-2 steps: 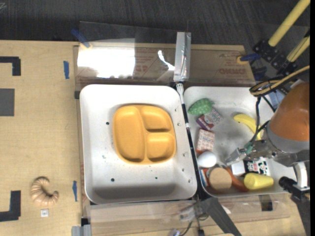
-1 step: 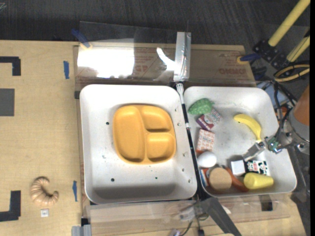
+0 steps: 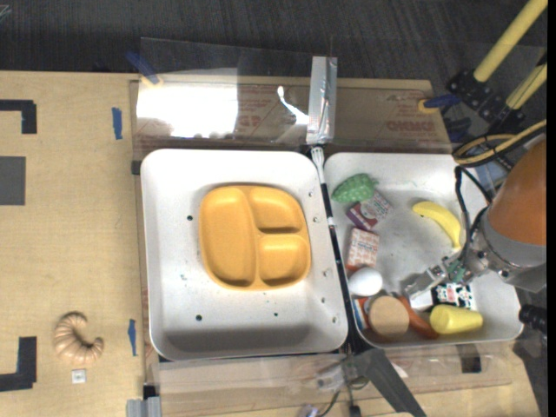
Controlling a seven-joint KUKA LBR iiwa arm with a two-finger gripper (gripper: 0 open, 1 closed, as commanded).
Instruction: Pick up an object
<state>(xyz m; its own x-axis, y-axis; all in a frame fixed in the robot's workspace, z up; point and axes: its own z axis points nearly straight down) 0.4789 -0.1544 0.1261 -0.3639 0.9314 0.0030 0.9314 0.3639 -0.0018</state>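
Tan ridged croissant-shaped toy (image 3: pixel 78 337) loose on the cardboard worktop (image 3: pixel 61 189), far left. Left white bin (image 3: pixel 165 259) holds a yellow three-compartment plastic plate (image 3: pixel 254 235), wide bare margin around it. Right white bin (image 3: pixel 495 337) is crowded: green leafy toy (image 3: pixel 354 187), printed packet (image 3: pixel 362 248), white egg (image 3: pixel 365 281), yellow banana (image 3: pixel 441 221), yellow cylinder (image 3: pixel 455 321). Tool (image 3: pixel 432 283) low between banana and cylinder, near the front wall; finger state unclear.

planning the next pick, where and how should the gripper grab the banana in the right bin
Grip the banana across its narrow middle, coming straight down from above. It lies flat on open bin floor, curved, with clear space on both long sides; the ends taper, so they would likely slip.
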